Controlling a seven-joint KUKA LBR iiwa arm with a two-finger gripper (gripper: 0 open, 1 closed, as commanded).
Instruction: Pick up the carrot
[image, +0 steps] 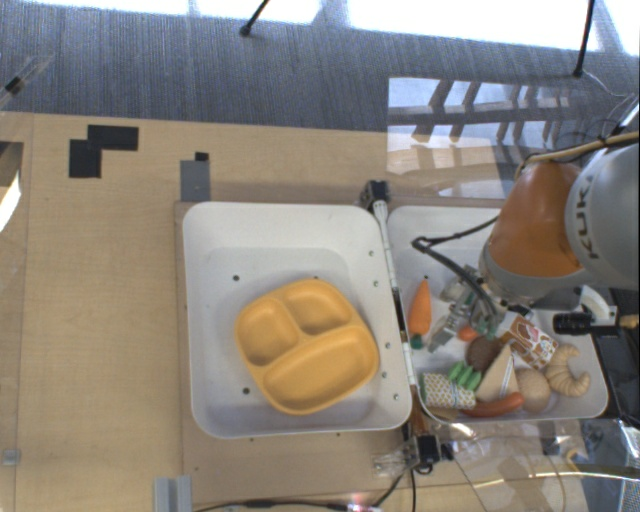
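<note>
My worktop (100, 330) is pale wood, and two white bins sit on it side by side, touching along a shared edge. The right bin (405, 232) lies under my tool (462, 322); the left bin (200, 330) lies just beyond it, away from my arm. Black patches (102, 148) mark the worktop well past the left bin.

Carrot (421, 307) is lying near the right bin's (440, 225) left wall, open floor above it. Gripper (462, 322) is crowding its right side. Toy food pile (500, 380) is blocking the bin's lower half. Yellow plate (306, 345) is taking up the left bin's (230, 235) middle.
</note>
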